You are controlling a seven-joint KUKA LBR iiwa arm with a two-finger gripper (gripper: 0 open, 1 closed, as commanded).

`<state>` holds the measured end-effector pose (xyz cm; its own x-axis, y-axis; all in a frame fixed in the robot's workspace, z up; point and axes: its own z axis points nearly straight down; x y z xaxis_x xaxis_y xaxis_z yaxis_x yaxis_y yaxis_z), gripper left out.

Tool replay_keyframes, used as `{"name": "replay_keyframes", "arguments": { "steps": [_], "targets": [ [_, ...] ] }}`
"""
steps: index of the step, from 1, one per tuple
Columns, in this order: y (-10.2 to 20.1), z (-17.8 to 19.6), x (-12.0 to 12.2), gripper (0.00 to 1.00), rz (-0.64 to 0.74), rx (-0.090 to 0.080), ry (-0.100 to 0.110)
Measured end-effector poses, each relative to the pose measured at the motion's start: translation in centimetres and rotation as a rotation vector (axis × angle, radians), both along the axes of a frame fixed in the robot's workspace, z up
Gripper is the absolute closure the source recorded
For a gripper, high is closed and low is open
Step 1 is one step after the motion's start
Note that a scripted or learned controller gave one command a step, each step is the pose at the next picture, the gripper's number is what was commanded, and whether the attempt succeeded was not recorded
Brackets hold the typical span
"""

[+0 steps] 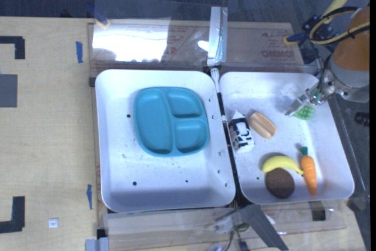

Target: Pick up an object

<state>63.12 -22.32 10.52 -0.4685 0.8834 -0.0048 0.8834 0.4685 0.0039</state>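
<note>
Resting in the left white bin (111,185) is a blue plastic divided tray (171,120). The right white bin (338,185) holds a tan bread-shaped toy (262,125) beside a black-and-white printed card (241,133) at its left wall, with a yellow toy banana (281,164), a brown round toy (280,183) and an orange toy carrot (308,172) clustered near its front. The end effector (305,104) hovers over the bin's far right, just above a small green object (305,112); whether it grips anything I cannot tell.
</note>
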Motion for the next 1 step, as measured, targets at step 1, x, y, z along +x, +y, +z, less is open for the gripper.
{"name": "replay_keyframes", "arguments": {
  "steps": [1],
  "targets": [
    [0.03, 8.94, -0.89, 1.0, 0.134, -0.003, -0.007]
  ]
}}
